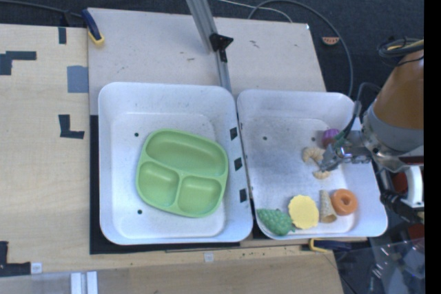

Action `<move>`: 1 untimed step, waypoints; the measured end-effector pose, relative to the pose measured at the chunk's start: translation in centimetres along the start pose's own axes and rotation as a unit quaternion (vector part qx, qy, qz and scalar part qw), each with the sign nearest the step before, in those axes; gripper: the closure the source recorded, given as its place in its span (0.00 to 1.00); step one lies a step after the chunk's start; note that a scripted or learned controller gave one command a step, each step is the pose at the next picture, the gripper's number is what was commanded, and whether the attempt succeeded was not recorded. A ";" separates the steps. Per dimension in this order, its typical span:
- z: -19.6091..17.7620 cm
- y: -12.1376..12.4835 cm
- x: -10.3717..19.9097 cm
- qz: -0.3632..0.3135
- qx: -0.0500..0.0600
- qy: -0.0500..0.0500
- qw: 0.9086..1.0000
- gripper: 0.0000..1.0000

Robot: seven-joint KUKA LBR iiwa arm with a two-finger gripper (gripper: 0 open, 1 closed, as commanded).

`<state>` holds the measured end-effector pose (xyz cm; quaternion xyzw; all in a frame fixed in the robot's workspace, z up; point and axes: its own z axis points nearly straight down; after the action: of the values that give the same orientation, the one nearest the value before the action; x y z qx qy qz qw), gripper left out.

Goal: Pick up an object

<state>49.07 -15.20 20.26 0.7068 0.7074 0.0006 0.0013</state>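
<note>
My gripper [330,156] reaches in from the right, low over the right bin [275,113]. Its tip sits among small tan pieces [313,155] and beside a purple object [331,135]. Along the bin's front edge lie a green leafy toy [275,220], a yellow round piece [303,211], a tan stick-shaped piece [325,206] and an orange ring [343,202].
The left bin [117,148] holds a green divided plate [182,172]. A metal pole [200,3] slants over the bench toward the seam between the bins. The arm's orange band and grey wrist [403,107] overhang the right bin's right wall.
</note>
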 end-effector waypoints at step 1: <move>-2.1 0.1 0.0 0.000 0.001 0.000 1.000 1.00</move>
<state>49.13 -15.17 22.37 0.7066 0.7077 0.0002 0.0004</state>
